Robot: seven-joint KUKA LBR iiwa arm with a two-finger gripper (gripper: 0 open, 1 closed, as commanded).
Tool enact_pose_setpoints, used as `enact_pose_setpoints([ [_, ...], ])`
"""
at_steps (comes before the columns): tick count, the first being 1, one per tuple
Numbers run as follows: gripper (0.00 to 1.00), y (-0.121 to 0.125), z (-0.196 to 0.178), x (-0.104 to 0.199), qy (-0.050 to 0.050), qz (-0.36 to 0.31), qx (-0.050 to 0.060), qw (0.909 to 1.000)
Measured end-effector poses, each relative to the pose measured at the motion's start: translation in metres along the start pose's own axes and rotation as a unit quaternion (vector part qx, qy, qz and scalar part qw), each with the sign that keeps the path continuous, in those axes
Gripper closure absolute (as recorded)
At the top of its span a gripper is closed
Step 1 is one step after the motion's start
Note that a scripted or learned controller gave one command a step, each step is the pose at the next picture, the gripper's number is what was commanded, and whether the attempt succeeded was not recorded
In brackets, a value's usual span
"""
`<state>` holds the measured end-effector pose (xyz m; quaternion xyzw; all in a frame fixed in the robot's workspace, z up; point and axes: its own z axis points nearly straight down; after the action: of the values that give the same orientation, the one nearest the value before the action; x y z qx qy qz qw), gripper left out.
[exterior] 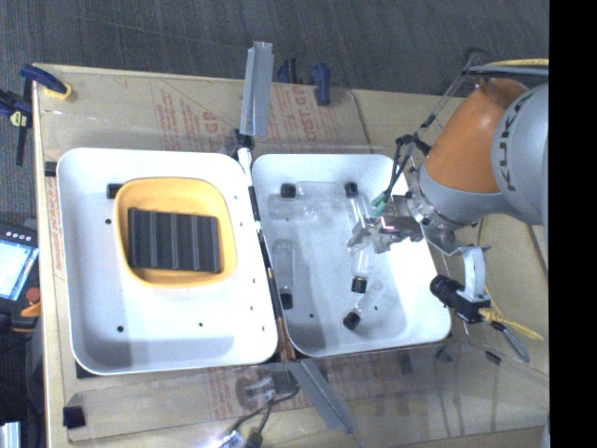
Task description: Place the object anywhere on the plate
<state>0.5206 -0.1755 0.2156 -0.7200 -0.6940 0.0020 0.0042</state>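
A yellow plate (174,194) with a dark ribbed square in its middle lies in the left bin (93,325). Several clear plastic bottles with black caps lie scattered in the right bin (424,320): one at the back (312,203), one along the left wall (283,264), one near the front (366,304). My gripper (373,238) hangs low over the right bin's centre-right, right above another clear bottle (358,215) whose cap points to the back. The bottles' glassy bodies blur against the metal of the gripper.
A divider wall (264,269) separates the two bins. The grey arm with its orange band (471,138) leans in over the right bin's right rim. Clamps and cables sit on the bench around the bins.
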Motion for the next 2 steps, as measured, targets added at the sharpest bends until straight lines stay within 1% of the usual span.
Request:
enact_pose_setpoints([
  [1, 1.0, 0.01, 0.004, 0.05, -0.001, -0.133, -0.001, 0.9911],
  [2, 1.0, 0.052, -0.015, 0.103, -0.002, -0.129, -0.003, 0.9916],
])
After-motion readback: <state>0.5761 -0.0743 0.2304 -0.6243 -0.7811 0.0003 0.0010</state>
